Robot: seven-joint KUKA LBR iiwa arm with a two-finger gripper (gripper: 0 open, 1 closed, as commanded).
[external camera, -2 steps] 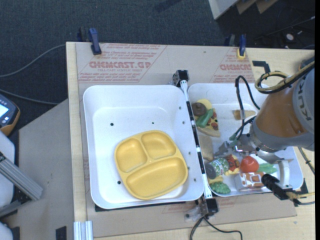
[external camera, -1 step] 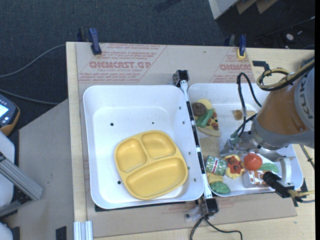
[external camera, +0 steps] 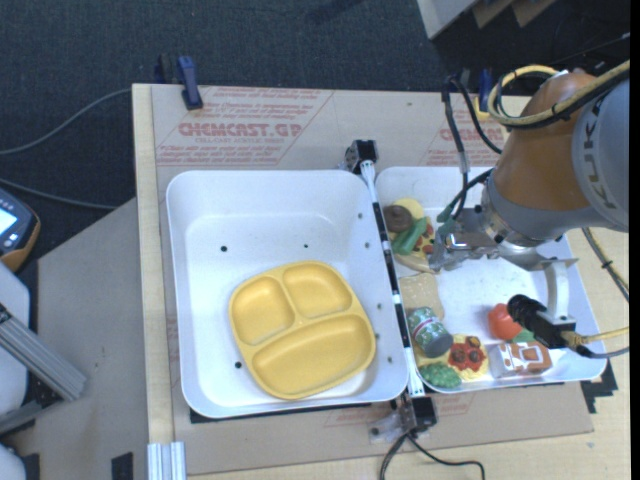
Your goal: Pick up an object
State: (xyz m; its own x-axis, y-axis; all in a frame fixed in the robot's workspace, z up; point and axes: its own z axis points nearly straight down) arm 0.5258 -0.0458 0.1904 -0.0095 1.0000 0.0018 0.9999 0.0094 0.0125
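Gripper (external camera: 440, 251) is hanging over toy food (external camera: 408, 230) at the picture's right; we are aiming, next going lower.

Small toy items (external camera: 455, 353) lie clustered in the right bin (external camera: 480, 288): green, red, yellow pieces along its left and near edges.

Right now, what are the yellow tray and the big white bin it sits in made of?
The yellow tray looks like smooth moulded plastic: rounded compartments with a soft sheen. The left white bin also looks like plastic, thin and slightly glossy, with rounded corners. Neither can be settled by sight alone.
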